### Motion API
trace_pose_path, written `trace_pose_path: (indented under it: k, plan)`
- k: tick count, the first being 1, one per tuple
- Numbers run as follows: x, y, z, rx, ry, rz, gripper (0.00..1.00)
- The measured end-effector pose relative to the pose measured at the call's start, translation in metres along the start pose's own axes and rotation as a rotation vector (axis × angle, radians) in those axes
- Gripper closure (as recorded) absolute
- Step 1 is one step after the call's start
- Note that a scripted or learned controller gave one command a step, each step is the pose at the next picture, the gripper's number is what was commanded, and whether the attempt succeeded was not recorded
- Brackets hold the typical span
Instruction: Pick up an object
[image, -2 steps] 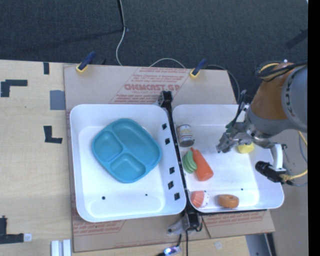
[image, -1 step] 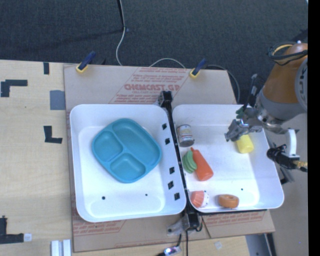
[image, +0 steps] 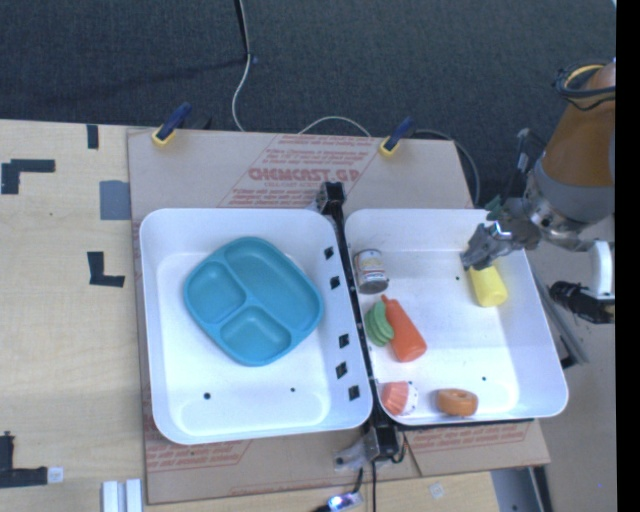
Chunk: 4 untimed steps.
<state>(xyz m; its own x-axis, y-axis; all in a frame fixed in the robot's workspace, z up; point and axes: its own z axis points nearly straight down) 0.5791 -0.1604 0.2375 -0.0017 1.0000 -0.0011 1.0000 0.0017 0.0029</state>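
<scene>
Gripper (image: 482, 250) of mine hung over the back right part of the right bin (image: 545, 395), the arm reaching in from the right edge of the camera view. Whether it was parted or closed I cannot tell — it was too small and dark against the wrist, and nothing could be seen caught in it. Closest to it lay the yellow block (image: 490, 286), just below and slightly right of the tip in the view, so near that the two seemed to touch or overlap. Its long axis ran roughly from back to front of the bin, tilted a little. By my judgement the coming move needed only a short drop onto that block — the orange carrot (image: 404, 332) and small can (image: 370, 270) lay well to the left.
</scene>
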Motion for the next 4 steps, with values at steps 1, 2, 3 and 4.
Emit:
trace_pose_path:
  k: [1, 2, 3, 4]
  plan:
    - [0.058, 0.006, -0.008, 0.002, 0.002, -0.005, 1.00]
    - [0.103, 0.015, -0.002, 0.004, 0.002, -0.004, 1.00]
    - [0.148, 0.012, 0.006, 0.005, 0.002, -0.003, 1.00]
    - [0.201, 0.011, 0.018, 0.006, 0.002, -0.005, 1.00]
